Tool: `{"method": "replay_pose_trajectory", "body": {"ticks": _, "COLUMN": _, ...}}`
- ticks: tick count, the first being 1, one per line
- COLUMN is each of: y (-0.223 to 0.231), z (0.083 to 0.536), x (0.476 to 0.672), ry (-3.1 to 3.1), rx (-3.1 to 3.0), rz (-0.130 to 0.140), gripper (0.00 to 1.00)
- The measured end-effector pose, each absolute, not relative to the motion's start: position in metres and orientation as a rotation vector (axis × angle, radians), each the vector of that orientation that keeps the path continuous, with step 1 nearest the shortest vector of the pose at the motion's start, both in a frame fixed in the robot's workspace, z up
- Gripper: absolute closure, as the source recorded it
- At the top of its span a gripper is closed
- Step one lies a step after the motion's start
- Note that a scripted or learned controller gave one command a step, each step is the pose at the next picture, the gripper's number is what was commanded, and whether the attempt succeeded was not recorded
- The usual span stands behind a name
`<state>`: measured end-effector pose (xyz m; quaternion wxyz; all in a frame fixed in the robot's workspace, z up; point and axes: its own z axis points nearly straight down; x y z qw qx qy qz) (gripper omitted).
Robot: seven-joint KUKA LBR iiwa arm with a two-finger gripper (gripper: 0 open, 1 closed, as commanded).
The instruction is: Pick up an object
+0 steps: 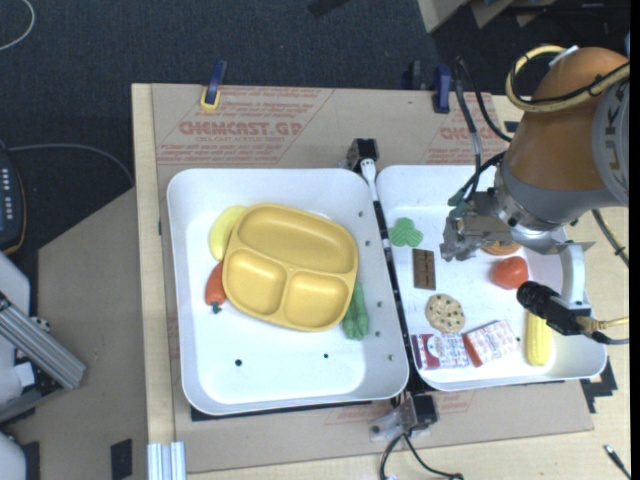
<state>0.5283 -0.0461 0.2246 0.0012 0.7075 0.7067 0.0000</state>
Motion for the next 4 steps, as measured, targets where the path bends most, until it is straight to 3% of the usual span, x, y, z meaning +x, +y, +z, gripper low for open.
{"method": "replay_pose_trajectory", "body": {"ticks": 1, "y": -0.046, "z": 0.233, "x": 0.521, "ry": 2.219, "rx": 2.221, "rz": 0.003, "gripper": 1.00}}
{"method": "replay_pose_trajectory", "body": {"ticks": 2, "y": -0.044, "z": 0.214, "x": 0.520, "ry": 2.223, "rx": 2.225, "rz": -0.003, "gripper": 1.00}}
{"method": "replay_pose_trajectory", "body": {"ticks": 3, "y": -0.047, "z": 0.230, "x": 0.526, "ry": 2.220, "rx": 2.219, "rz": 0.002, "gripper": 1.00}}
{"method": "replay_pose_trajectory", "body": {"ticks": 4, "y": -0.046, "z": 0.229, "x": 0.511, "ry": 2.222, "rx": 2.224, "rz": -0.003, "gripper": 1.00}}
